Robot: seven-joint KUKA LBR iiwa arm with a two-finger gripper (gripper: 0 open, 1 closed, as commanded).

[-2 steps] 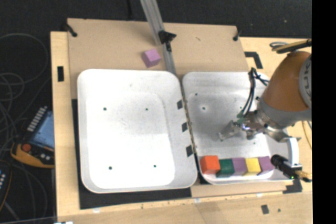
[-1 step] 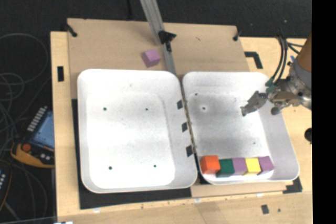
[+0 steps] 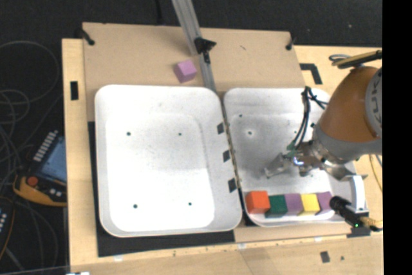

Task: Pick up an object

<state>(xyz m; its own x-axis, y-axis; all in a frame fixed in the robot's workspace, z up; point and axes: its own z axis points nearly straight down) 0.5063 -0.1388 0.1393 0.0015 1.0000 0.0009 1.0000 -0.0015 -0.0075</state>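
Observation:
In the right bin, a row of blocks lies along the near edge: an orange block, a green block, a purple block, a yellow block and another purple block. My gripper hangs low over the bin's middle, just behind that row, with nothing visibly between its fingers. The arm's orange band is above and to the right of it.
The left bin lies beside the right one. A lone purple cube sits on the brown board behind the bins. A slanted metal rail rises from the bins' far junction. Cables and a handheld device lie off the bench at left.

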